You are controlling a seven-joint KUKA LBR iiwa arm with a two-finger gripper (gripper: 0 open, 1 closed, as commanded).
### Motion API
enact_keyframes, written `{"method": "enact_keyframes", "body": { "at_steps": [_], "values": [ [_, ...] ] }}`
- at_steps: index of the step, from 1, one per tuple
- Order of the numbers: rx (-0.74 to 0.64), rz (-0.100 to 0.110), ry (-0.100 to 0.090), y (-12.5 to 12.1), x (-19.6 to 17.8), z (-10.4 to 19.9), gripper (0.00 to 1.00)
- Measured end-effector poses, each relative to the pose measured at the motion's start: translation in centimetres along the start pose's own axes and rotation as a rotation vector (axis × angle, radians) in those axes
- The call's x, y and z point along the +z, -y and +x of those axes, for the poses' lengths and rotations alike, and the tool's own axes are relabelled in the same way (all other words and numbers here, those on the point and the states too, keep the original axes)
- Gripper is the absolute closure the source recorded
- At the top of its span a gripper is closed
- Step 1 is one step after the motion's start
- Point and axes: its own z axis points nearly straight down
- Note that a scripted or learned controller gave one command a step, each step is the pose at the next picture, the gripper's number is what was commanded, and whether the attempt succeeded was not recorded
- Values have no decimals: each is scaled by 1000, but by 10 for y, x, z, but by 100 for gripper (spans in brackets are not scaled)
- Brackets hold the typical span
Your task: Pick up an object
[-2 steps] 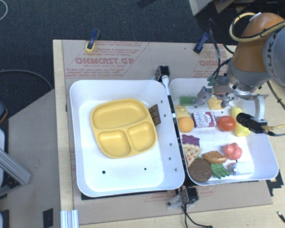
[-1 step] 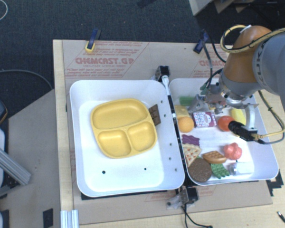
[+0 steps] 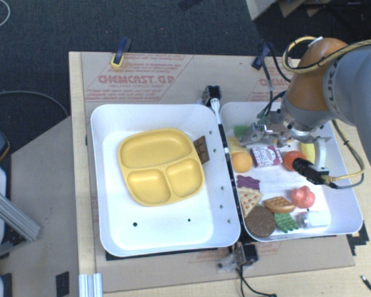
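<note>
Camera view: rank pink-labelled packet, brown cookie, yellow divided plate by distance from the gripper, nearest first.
From the gripper:
1. Pink-labelled packet, right bin, just below the gripper.
2. Brown cookie, right bin's near edge.
3. Yellow divided plate, in the left bin.

Dark carpet floor (image 3: 62,17) around a brown-papered bench (image 3: 142,73).

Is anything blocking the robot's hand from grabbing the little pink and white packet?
Nothing visible blocks it. The gripper hangs right above the pink and white packet in the right bin. An orange ball and a red toy crowd it on either side.
</note>
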Motion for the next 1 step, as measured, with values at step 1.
{"method": "enact_keyframes", "body": {
  "at_steps": [1],
  "values": [
    [-1, -5, 6, -1, -12, -2, 100]
  ]
}}
